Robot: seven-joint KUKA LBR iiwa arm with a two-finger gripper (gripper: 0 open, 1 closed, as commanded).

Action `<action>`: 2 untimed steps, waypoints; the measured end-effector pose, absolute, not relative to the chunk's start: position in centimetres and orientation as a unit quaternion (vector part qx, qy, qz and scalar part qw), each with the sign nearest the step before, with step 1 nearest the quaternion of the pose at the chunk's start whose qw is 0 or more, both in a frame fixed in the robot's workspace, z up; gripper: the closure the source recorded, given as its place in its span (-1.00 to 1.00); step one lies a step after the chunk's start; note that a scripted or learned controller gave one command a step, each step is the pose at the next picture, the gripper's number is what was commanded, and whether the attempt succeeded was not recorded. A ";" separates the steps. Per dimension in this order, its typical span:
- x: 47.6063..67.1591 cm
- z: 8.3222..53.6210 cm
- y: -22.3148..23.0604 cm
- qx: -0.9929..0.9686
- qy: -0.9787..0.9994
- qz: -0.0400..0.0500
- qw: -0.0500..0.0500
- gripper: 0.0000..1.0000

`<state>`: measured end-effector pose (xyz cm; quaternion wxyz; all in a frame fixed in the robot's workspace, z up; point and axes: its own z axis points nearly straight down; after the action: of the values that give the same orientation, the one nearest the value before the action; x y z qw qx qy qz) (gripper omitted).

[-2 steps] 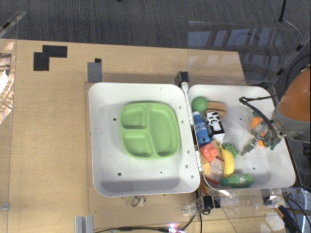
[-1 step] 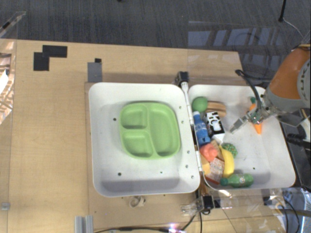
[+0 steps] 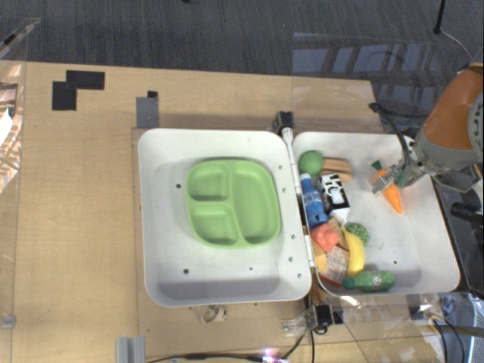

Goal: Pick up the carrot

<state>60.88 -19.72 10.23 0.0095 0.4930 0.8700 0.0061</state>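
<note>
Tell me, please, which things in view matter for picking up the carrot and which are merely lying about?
For the job:
carrot, in the right bin
gripper, right at the carrot

Lying about:
green divided plate in the left bin
banana
green ball
blue bottle

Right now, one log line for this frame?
tool at carrot | carrot in right bin | green tray in left bin

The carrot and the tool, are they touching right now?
Touching. In the camera view the tool sits right on the carrot's green-topped end in the right bin, with no gap showing between them.
</note>
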 end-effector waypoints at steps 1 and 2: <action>60.4 14.8 -12.1 0.610 0.792 0.003 0.004 1.00; 63.5 10.8 -20.8 0.412 0.911 0.000 0.005 1.00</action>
<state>63.49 -20.83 10.79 0.0048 0.4119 0.9112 -0.0003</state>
